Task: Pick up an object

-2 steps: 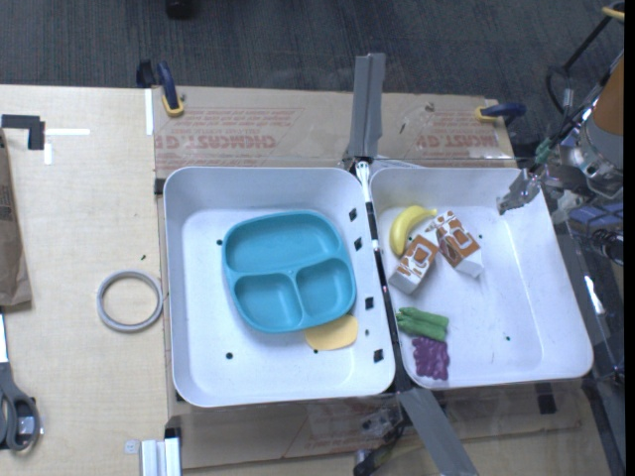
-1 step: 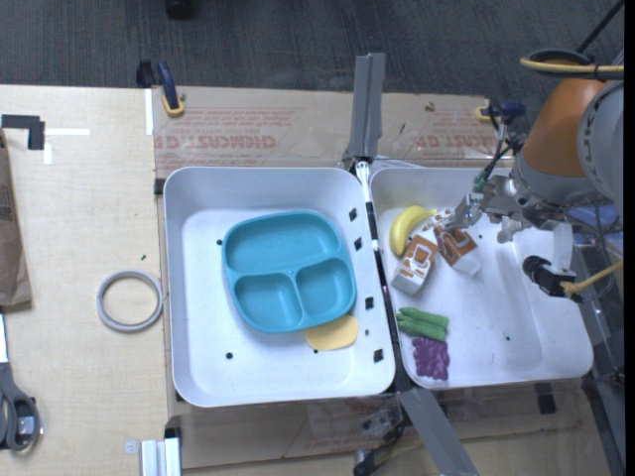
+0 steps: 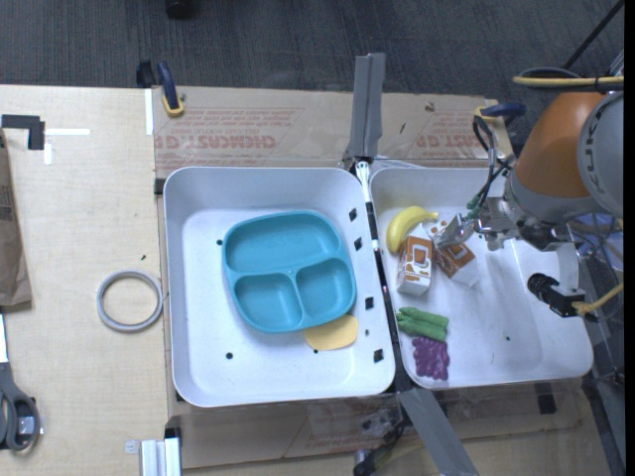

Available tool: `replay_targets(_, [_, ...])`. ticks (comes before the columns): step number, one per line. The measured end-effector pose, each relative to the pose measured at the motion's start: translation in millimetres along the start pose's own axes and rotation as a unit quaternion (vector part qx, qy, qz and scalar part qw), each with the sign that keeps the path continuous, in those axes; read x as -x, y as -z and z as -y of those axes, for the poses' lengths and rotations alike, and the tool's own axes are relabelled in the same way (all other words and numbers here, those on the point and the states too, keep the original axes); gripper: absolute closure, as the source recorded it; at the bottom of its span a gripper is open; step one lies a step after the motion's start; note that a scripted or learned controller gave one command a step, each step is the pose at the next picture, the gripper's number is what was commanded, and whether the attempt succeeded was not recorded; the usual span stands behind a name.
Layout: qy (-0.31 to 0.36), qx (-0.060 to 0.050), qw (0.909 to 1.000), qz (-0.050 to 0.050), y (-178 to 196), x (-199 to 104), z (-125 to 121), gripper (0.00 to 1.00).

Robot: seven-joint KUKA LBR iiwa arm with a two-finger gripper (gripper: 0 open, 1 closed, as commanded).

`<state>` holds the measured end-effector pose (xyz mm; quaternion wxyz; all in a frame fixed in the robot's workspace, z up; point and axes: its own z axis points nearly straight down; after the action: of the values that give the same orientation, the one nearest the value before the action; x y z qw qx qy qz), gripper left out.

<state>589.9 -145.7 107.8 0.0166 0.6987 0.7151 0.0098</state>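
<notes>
My gripper (image 3: 464, 232) hangs low over the right bin (image 3: 516, 345), near its back left part. Its tips are right at a small orange and white carton (image 3: 456, 259) lying beside a taller white carton (image 3: 416, 263). A yellow banana (image 3: 406, 224) curves just left of the gripper. Green bean pods (image 3: 423, 321) and purple grapes (image 3: 431, 357) lie nearer the bin's front. I cannot see how the tips stand or whether they touch the small carton.
The left bin (image 3: 193, 296) holds a blue divided plate (image 3: 289, 270) with a yellow chip-like piece (image 3: 332, 334) at its front edge. A grey divider post (image 3: 367, 102) rises behind the bins. A tape ring (image 3: 130, 299) lies on the bench at left.
</notes>
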Motion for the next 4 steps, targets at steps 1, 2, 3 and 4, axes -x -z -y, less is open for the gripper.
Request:
replay_targets(1, [0.252, -0.012, 0.9677, -0.006, 10, 35, -42, 0.0])
replay_targets(2, [0.236, -0.016, 0.9717, -0.008, 134, 7, -53, 0.0])
replay_targets(3, [0.224, -0.017, 0.9743, -0.009, 20, -26, 4, 0.0])
replay_targets(4, [0.195, -0.017, 0.9806, -0.008, -16, 0, 1, 0.0])
